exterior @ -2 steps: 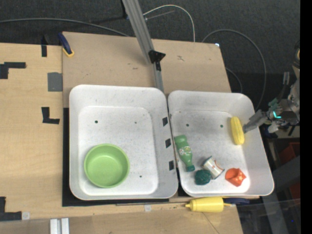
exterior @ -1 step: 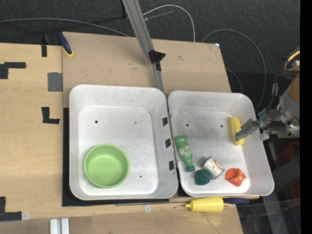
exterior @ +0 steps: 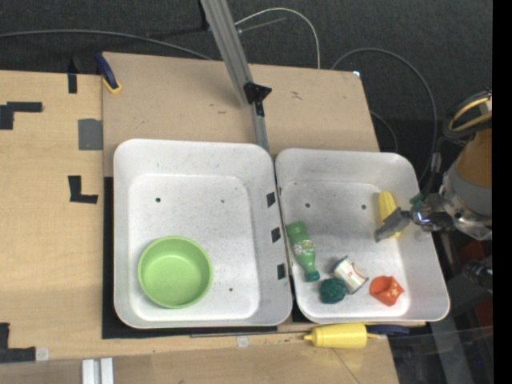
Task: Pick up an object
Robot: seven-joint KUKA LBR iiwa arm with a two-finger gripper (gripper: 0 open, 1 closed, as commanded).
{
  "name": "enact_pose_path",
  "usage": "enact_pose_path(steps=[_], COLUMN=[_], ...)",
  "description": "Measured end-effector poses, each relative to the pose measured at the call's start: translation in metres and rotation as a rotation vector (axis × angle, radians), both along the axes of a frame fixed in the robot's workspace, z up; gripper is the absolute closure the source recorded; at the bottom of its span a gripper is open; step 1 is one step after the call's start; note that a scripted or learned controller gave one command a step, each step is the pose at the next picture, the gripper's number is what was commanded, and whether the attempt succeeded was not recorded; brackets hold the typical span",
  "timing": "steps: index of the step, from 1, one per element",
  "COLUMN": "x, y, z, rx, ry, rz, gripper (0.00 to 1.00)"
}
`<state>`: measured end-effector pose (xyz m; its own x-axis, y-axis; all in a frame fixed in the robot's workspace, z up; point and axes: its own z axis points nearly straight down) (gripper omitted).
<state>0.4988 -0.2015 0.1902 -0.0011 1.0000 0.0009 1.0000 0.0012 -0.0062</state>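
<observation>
Mustard bottle [exterior: 339, 336] on bench edge, yellow object [exterior: 386, 206] just beside tool [exterior: 392, 226] (finger state unclear).

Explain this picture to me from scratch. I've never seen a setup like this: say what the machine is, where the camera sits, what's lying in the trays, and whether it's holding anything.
One camera fixed above a bench looks down at a slant. On the bench sit two shallow white bins side by side. The left bin holds a green bowl. The right bin holds several small things: a green bottle lying on its side, a dark green lump, a small white and red container, a red piece and a yellow piece near the right wall.

The machine is a robot arm, grey with an orange band, reaching in from the picture's right. Its grasping part, the gripper, hangs over the right bin just below the yellow piece. Nothing visibly sits between its jaws, and whether they are open or shut is unclear. A yellow bottle lies outside the bins, on the bench's front edge.
</observation>
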Motion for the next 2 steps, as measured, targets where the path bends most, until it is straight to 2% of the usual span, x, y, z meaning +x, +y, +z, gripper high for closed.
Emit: enact_pose_path(steps=[1, 2], x=[0.000, 0.001], y=[-0.001, -0.001], z=[-0.044, -0.032], rx=[0.000, 0.000], ry=[0.000, -0.003], rz=[0.000, 0.001], gripper=[0.00, 1.00])
